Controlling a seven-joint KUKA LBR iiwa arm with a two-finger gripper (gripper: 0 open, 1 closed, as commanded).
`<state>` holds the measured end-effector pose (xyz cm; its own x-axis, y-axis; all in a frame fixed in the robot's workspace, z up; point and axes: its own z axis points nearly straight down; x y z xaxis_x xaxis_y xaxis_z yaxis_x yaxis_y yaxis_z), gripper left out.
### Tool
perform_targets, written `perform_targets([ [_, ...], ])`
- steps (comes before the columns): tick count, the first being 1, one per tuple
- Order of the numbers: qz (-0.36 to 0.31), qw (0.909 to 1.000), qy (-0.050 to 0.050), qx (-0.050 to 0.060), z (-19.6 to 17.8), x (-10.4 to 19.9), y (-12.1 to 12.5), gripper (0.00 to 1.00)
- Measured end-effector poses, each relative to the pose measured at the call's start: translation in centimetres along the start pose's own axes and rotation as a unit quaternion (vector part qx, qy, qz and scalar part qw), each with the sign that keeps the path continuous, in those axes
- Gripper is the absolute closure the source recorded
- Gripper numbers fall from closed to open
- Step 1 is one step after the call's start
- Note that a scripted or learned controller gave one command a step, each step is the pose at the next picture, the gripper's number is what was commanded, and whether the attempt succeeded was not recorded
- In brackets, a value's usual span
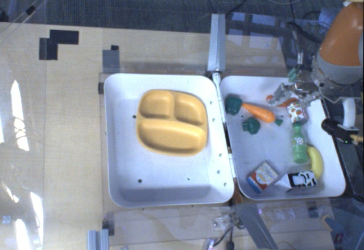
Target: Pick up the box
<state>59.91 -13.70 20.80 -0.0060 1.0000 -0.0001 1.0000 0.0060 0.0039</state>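
A small orange, white and blue box lies tilted near the front edge of the right bin. My gripper hangs over the far right part of that bin, well behind the box and apart from it. Directly under the gripper sits a small white carton with red and green print. I see nothing held in the gripper.
In the right bin lie a carrot, two dark green pieces, a green bottle, a banana and a black-and-white carton just right of the box. A yellow divided plate sits in the left bin.
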Motion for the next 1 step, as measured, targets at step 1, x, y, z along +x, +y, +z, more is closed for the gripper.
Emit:
perform_targets([
  [1,-0.023,0.9997,0.0,-0.003,11.93,2.27,-6.9,0.0],
])
